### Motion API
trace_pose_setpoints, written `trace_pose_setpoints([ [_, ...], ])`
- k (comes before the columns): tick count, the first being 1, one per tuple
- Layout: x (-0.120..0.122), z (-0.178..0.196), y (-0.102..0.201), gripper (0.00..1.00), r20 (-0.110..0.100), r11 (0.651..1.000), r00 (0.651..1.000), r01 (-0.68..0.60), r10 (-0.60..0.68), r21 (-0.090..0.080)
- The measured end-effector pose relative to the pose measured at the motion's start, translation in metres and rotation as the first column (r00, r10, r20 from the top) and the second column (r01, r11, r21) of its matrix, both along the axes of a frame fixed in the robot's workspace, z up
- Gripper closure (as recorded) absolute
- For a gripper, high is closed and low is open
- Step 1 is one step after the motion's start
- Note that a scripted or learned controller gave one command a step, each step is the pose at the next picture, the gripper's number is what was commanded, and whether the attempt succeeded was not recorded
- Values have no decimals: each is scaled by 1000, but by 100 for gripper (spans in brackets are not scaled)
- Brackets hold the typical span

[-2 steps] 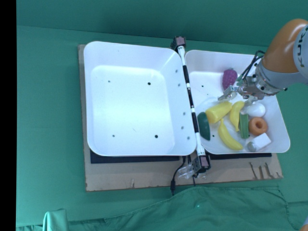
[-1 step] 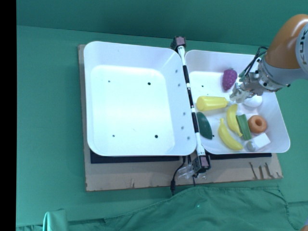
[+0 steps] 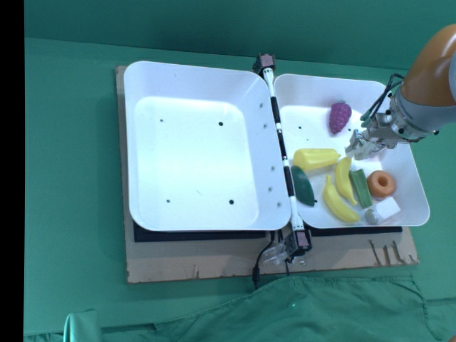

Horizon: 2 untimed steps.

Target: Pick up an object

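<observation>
Two white bins are seen side by side on the bench. The right bin [image 3: 313,95] holds every candidate for the pick. The gripper [image 3: 362,145] is positioned over this bin, at about 3 o'clock of the bin's middle, with the arm [image 3: 431,84] reaching in from 2 o'clock.

The state of the pincer cannot be told at this size, and nothing is seen held by it.

The purple grape bunch [image 3: 339,117] lies at 10 o'clock of the gripper, a little apart. The yellow block [image 3: 315,159] lies at 8 o'clock. Two bananas [image 3: 342,191] are found at 6 to 7 o'clock, with a green cucumber [image 3: 359,188] just beside them. The orange ring [image 3: 381,184] sits at 5 o'clock, and a white block [image 3: 387,208] lies beyond it. A dark green leaf-shaped piece [image 3: 303,187] rests against the bin's 9 o'clock wall.

The step in hand is judged to be the approach: a target is being lined up, and no grasp is made yet. For the next move, one object must be centred under the gripper. The upper banana tip seems nearest. A straight descent is then called for, with the crowded neighbours kept clear.
</observation>
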State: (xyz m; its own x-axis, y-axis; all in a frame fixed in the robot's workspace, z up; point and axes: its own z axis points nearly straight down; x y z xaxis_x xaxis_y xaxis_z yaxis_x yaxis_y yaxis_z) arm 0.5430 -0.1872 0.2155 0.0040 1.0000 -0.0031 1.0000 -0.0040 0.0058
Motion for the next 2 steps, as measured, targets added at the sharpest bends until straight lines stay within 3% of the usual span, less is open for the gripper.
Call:
trace_pose_setpoints([
  [1, 50, -19, 0, 100, 2, 1000, 1000, -3, 3, -1],
  [2, 48, -18, 1, 0, 0, 1000, 1000, -2, 2, 2],
])
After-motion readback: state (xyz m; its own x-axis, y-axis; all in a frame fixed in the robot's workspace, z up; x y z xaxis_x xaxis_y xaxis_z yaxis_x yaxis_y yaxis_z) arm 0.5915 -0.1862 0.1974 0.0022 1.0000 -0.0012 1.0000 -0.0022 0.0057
